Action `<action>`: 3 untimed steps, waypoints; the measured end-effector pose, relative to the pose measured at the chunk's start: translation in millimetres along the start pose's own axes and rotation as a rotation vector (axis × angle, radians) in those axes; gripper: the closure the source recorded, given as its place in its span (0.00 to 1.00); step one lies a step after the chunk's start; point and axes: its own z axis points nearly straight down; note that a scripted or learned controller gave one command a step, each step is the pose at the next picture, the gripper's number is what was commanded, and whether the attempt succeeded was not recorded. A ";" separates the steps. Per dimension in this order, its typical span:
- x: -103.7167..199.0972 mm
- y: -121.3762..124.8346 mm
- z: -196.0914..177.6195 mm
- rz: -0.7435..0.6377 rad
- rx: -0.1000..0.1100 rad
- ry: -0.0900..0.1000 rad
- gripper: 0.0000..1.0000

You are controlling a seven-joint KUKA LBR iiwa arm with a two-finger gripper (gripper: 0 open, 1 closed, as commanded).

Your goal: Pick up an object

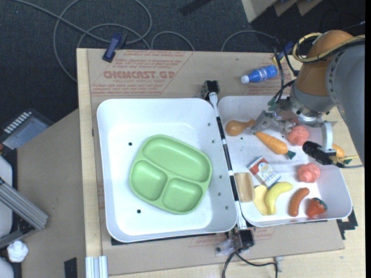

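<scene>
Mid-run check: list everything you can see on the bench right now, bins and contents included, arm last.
bins: 2, white, side by side on the bench
divided tray: 1, green, in the left bin
carrot: 1, orange, right bin, upper middle
drumstick: 1, tan-orange, right bin, top left
pink toy foods: 2, pink, right bin's right half, second at
small carton: 1, white and red, right bin centre
banana: 1, yellow, right bin, front
bread piece: 1, tan, right bin's left edge
sausage: 1, red-brown, beside the banana
strawberry: 1, red, front right corner
bottle: 1, blue, on the board behind the right bin
arm: 1, grey and orange, over the right bin
tool: 1, above the carrot
</scene>
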 end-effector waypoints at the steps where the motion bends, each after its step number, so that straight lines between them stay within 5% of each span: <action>1: 25.9 -29.0 -0.2 -0.001 -0.001 0.001 0.00; 2: 25.7 -28.6 -10.4 -0.001 -0.003 0.000 1.00; 3: 115.4 -39.3 -101.8 -0.003 -0.006 0.002 1.00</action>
